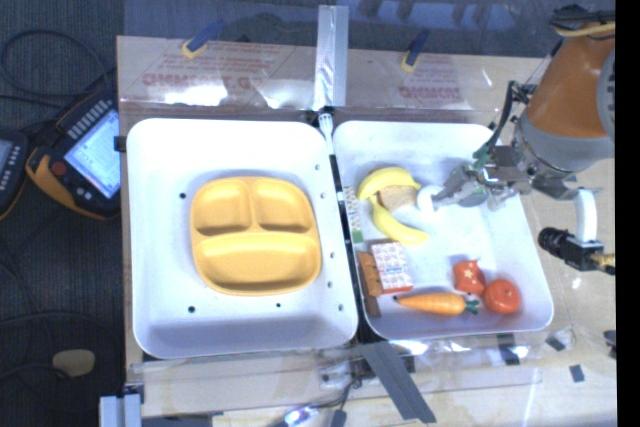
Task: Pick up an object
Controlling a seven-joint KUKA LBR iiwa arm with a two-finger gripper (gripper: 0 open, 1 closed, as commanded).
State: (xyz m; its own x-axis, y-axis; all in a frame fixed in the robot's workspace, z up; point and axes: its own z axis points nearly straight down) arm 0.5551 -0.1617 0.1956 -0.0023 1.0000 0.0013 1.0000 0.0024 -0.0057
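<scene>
Arm: grey KUKA arm with orange band (572,90) reached in from the right, wrist over the right bin's far right part.

Tool: two-finger gripper (440,196) stretched leftward and low inside the right shallow white bin (520,245), tip just beside a small white rounded piece (427,199). Opening: could not tell; fingers too small and blurred to judge. Nothing seen held between them.

Nearest target: curved yellow plastic banana (392,205), left-centre of the right bin, with a brownish bread-like piece (400,198) lying on it. Gripper tip near its right side, contact not clear.

Other candidates: orange plastic carrot (432,303) along the near wall; red round tomato (502,296) at near right; smaller red pepper-like toy (468,274) touching or just beside it; printed red-and-white carton (391,264) and brown wafer-like block (369,272) at near left.

Left bin: left shallow white bin (150,215) bore a yellow three-compartment plastic tray (256,234), well apart from the action.

Step in hand, judged: closing in on the banana cluster, pick not yet made.

How to do it well: straddle one item only, across the banana's narrow width, not banana plus bread piece; come down square before closing; lift straight to clear the bin wall.

Risk: curved slick plastic could squirt out sideways; white piece could block a finger.
</scene>
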